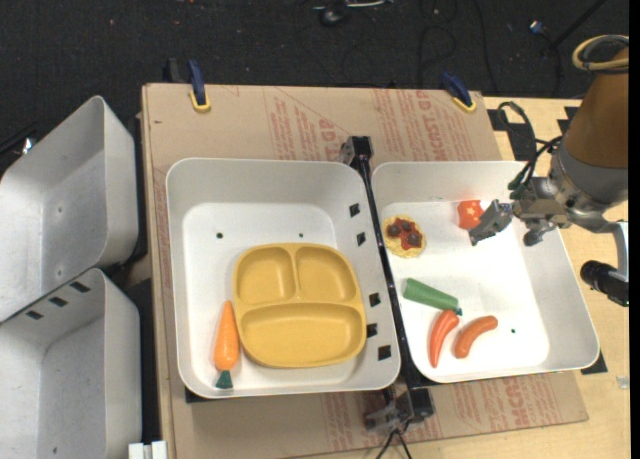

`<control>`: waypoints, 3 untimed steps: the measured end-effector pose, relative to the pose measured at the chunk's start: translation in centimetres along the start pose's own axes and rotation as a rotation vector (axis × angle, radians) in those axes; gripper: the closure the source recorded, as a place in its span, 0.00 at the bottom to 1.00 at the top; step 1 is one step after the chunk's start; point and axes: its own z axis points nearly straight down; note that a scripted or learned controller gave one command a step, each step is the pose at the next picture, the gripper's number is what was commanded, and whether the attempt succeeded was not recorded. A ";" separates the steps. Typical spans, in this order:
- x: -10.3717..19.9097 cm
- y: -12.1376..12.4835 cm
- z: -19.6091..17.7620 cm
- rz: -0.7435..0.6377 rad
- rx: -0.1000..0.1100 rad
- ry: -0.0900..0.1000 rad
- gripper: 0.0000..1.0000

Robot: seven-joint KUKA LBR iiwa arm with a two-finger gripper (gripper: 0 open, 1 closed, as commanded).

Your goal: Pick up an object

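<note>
Tomato (469,213) at upper right of the right bin (560,292), just left of the gripper (512,225). Gripper spread open, grasping nothing, over the bin's right part. Below, centre-right of frame: tart (405,235), green pepper (431,296), red pepper (441,335), sausage (474,336). Left bin (190,247): yellow tray (299,304), carrot (227,341) at its left.

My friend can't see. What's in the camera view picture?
A robot arm's end effector hovers over the right bin, near a red toy, a tart, a green pepper, a red chili and a sausage. The left bin has a yellow tray and a carrot.
</note>
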 end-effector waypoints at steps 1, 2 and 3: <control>0.0 0.3 -0.7 -0.003 -0.013 -0.003 0.00; -0.9 0.1 4.3 -0.001 -0.010 -0.002 0.00; -0.7 -0.8 9.9 -0.001 -0.008 -0.001 0.00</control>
